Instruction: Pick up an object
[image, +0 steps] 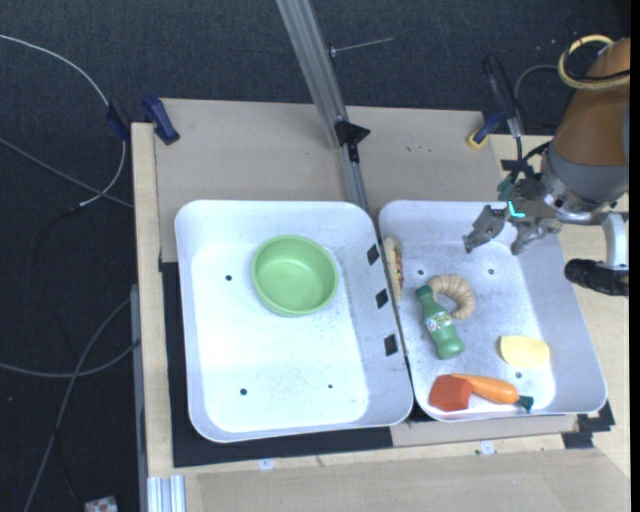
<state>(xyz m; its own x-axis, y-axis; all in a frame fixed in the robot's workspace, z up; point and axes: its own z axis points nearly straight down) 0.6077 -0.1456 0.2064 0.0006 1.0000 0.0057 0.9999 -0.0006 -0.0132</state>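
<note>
My gripper (502, 237) hangs over the back part of the right bin (560, 300), fingers spread open with nothing between them. Below and to its left lie a green bottle (440, 323) and a tan croissant-shaped piece (455, 293), touching each other. A yellow lemon-like piece (524, 350) rests toward the bin's front right. An orange carrot (487, 388) lies along the front wall beside a red piece (449, 395). A tan hot-dog-like item (393, 266) leans on the bin's left wall.
The left bin (230, 380) holds a green bowl (293, 274) near its back. A metal pole (318, 75) rises slantwise between the bins. Blue clamps (158, 118) sit at the bench's back corners, and cables trail near the arm at right.
</note>
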